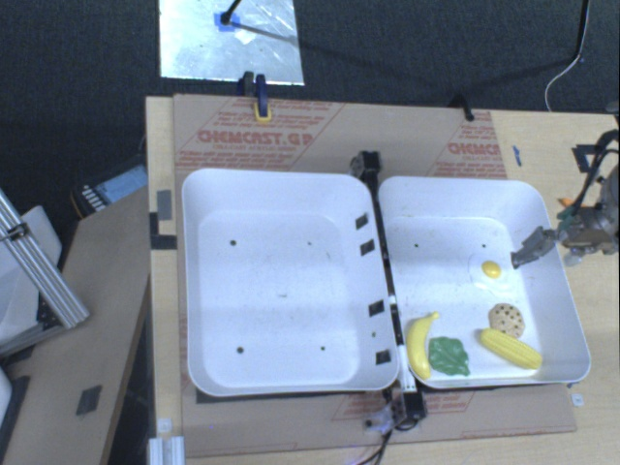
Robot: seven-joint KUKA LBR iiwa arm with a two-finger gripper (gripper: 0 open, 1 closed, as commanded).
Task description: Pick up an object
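Observation:
The right white bin (455,200) holds several small items. A little round yellow piece (491,269) lies near its right wall. Toward the front corner sit a tan speckled cookie (506,318) and a yellow corn cob (511,349). A yellow banana (420,345) curves along the front left of this bin, with a green leafy piece (449,356) touching it. My gripper (532,248) reaches in over the bin's right rim, just up and right of the round yellow piece. Nothing shows in its grasp.
The left white bin (281,192) sits beside the right one, with a black clip strip (373,260) between them. Both rest on a cardboard sheet (291,134). A shiny metal plate (231,25) lies at the back, and cables (581,172) hang by the arm.

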